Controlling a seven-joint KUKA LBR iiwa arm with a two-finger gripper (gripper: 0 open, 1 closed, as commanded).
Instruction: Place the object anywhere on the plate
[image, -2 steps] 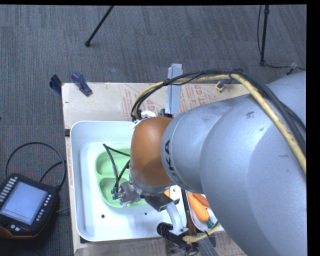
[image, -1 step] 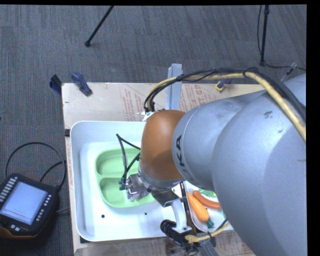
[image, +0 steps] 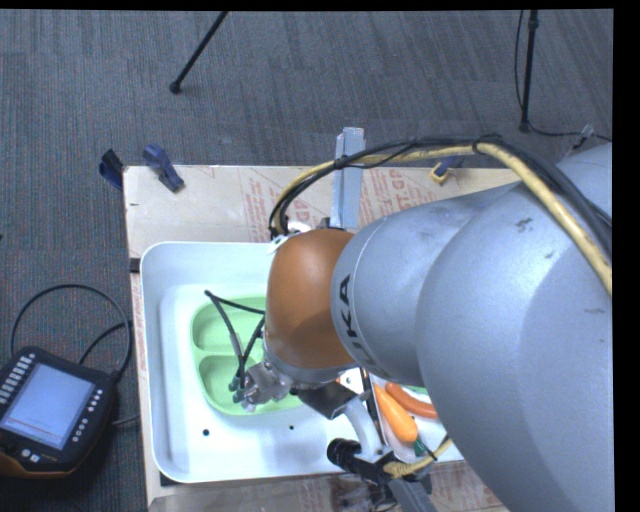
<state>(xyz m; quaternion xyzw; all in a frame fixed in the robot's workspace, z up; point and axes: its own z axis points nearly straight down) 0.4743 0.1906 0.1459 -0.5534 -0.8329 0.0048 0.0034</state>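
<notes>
One arm (image: 470, 330) dominates the frame, grey bulk filling the right and centre, orange band (image: 305, 300) at centre; it reaches in from the right and leans over the left white bin (image: 165, 300); the gripper (image: 250, 392) sits low at centre-left, dark wrist hardware and black cables above the green plate (image: 215, 345); the jaw state cannot be told, since arm and wrist block the view; nothing can be confirmed as held.

The green plate lies inside the left bin, a divided dish with two compartments visible at its left side; the rest is hidden under the wrist; an orange carrot-like object (image: 400, 420) lies at lower centre-right, just beside the arm's lower edge, to the right of the plate and apart from the gripper; probably the task's thing, though much of that area is hidden and this is a guess.

Judged step: gripper hovers over or at the plate, so either a placing attempt or an approach; unclear which; if the orange object is the target it is not on the plate, so the task reads as not done; the next move would call for a shift right to that object, a firm grasp, then a carry back above the plate.

Also in frame: teach pendant (image: 45, 410) at lower left on the carpet; blue clamp (image: 162, 167) at upper left of the bench.
</notes>
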